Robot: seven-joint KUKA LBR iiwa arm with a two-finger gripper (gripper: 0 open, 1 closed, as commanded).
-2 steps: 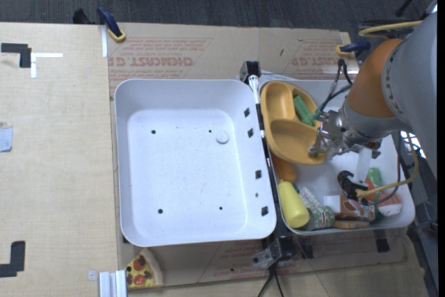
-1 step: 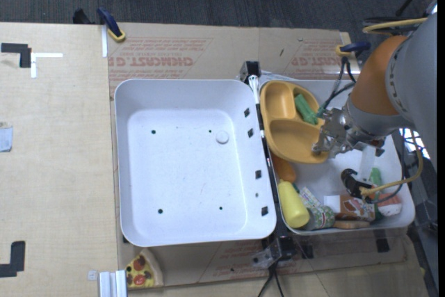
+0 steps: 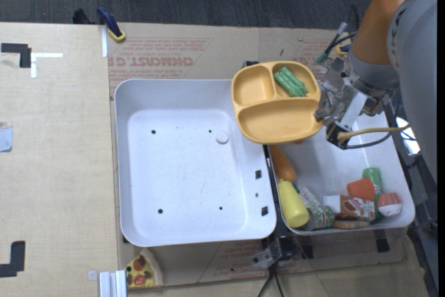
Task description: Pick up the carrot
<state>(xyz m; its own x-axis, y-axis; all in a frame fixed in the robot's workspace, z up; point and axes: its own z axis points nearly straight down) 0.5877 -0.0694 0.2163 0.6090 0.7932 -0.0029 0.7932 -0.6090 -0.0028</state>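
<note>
- Camera view looks down at a slant on two shallow white bins side by side: the left bin and the right bin.
- The grey arm with its orange band comes in from the right, and its gripper sits at the right edge of a yellow divided plate.
- The plate is lifted and tilted, lying over the seam between the two bins; its right rim appears caught between the claw's fingers, so the claw looks clenched on the plate.
- A green pea pod toy lies in the plate's upper right compartment.
- The carrot, orange and tapered, lies in the right bin along its left wall, its upper end hidden under the plate; the gripper is not touching it.
- Just below the carrot, touching its lower end, a yellow bottle-shaped toy lies in the same bin.
- More toy foods cluster along the right bin's lower wall: a green item, a red-orange piece and a packet with red print.
- A small pale round thing rests in the left bin near its upper right part.
- A pizza slice toy lies on the cardboard below the left bin.
</note>
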